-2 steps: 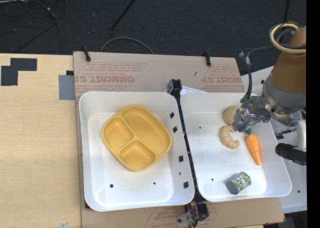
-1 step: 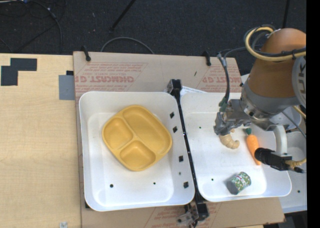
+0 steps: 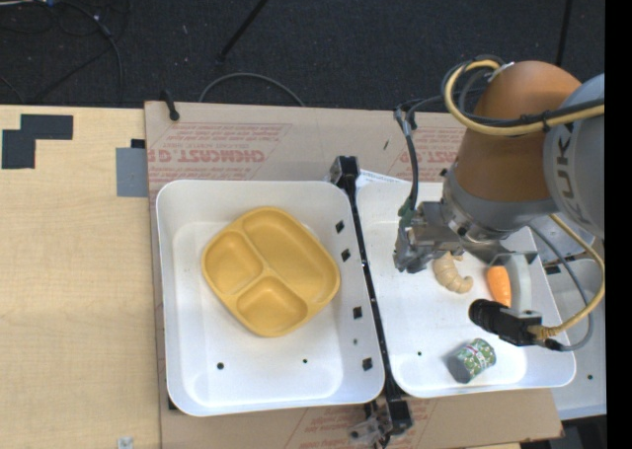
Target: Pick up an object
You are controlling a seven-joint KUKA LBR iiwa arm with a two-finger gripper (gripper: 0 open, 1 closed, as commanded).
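Pale curved object [image 3: 454, 275], cream in colour and bent like a small crescent, lies in the right-hand bin [image 3: 425, 363] of the camera view, in the upper middle part of the floor. The gripper [image 3: 415, 252] hangs just to the object's left, very near it and perhaps touching its upper end, though the dark metal there blurs the edge. Nothing is seen clasped in the gripper, and whether it is spread or closed cannot be told from this angle, since the wrist covers it from above.

Just to the right of the pale object lies a short orange object [image 3: 501, 287], near it but apart. Further toward the front of the same bin, well apart from both, a small grey and green can [image 3: 475, 359] lies on its side.

The arm [image 3: 513, 136] reaches in from the right, its orange band bulking over the bin's far corner.

In the left-hand bin [image 3: 197, 373] a yellow divided plate [image 3: 269, 269] with three compartments sits flat near the middle. Both bins rest on a cardboard sheet [image 3: 247, 146] on the wooden bench [image 3: 69, 299].
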